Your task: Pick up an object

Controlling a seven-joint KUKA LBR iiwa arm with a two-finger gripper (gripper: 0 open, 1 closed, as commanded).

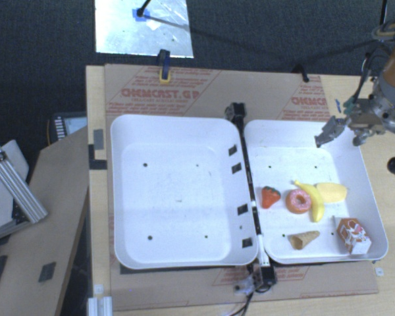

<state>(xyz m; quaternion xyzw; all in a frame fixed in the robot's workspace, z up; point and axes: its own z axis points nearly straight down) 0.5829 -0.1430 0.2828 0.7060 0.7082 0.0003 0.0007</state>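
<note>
Objects, 6 in all, lie in the front half of the right-hand bin [283, 153]: a red strawberry [270, 197] nearest the divider, then a doughnut [299, 201] touching a banana [316, 207], and a yellow lemon [332, 191] against the banana's far side. A tan cone [304, 239] lies closer to the front wall, and a red-and-white box [353, 235] sits in the front right corner. The gripper [344, 135] hangs over the bin's back right corner, well apart from them, its 2 fingers spread with nothing between. The left-hand bin [178, 196] sits beside it.
</note>
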